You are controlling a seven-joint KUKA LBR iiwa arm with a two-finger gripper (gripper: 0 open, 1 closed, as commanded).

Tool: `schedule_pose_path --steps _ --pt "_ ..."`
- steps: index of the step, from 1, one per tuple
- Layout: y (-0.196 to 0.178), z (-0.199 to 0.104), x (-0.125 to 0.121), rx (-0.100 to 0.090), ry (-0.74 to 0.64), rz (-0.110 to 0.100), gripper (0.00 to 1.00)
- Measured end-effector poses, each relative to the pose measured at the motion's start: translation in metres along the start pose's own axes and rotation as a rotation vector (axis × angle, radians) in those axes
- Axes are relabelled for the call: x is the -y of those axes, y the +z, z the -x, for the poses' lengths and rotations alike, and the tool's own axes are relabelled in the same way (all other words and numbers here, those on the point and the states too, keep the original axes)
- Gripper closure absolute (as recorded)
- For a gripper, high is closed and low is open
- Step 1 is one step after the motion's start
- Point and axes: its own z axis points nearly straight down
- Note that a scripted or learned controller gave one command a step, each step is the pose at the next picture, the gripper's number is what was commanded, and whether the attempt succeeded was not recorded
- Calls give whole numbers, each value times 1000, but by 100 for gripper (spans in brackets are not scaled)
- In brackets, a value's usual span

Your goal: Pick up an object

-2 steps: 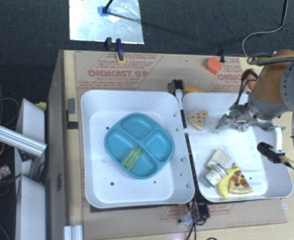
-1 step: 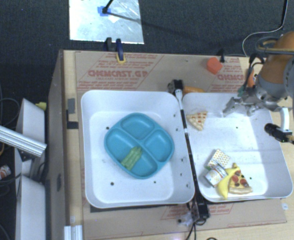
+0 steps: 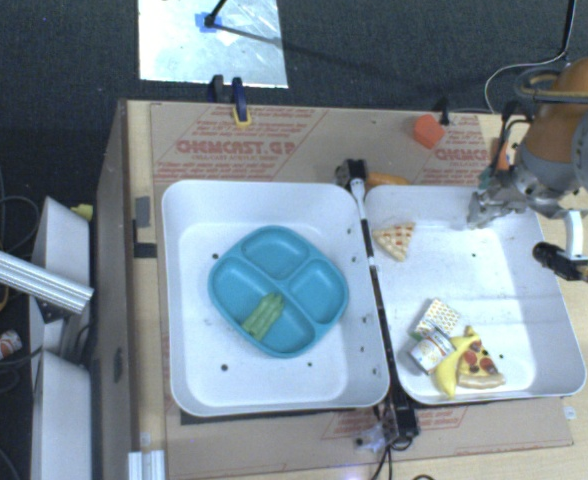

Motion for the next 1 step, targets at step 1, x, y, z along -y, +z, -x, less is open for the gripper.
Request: schedule_pose_path --steps 1 --pt "-12 0 -1 2 -4 4 100"
